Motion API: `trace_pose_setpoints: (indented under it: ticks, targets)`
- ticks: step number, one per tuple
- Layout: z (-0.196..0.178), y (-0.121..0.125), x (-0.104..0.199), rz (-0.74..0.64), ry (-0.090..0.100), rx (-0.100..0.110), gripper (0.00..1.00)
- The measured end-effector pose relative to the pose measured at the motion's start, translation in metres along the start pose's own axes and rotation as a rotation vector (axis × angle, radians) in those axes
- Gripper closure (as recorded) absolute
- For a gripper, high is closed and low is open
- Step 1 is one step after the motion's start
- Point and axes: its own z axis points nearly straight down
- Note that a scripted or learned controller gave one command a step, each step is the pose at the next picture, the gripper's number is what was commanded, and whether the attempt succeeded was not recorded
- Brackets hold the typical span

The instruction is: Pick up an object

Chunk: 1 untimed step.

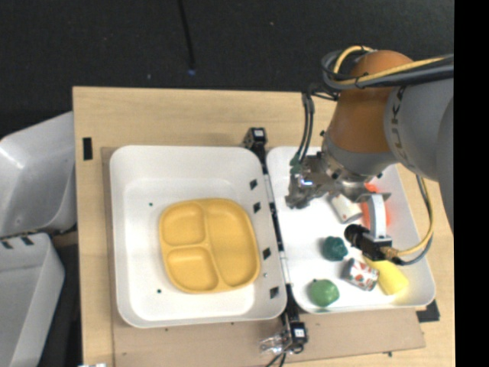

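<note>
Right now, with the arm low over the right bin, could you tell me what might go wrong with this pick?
1. The small objects crowd together: the yellow piece touches the red-and-white item, so the gripper may nudge neighbours.
2. The green ball and teal piece look rounded and could roll away.

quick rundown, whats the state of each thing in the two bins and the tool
yellow divided plate: flat in left bin, compartments bare
dark teal object: loose in right bin
green object: loose near right bin's front edge
yellow object: loose, touching the small red and white object
tool: low over right bin, grip unclear
</note>
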Motion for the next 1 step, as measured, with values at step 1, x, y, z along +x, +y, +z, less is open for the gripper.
trace_pose_setpoints:
  ticks: [1]
  targets:
    - [-0.0099, 0.0139, 0.0587, -0.002, 0.001, -0.002, 1.0]
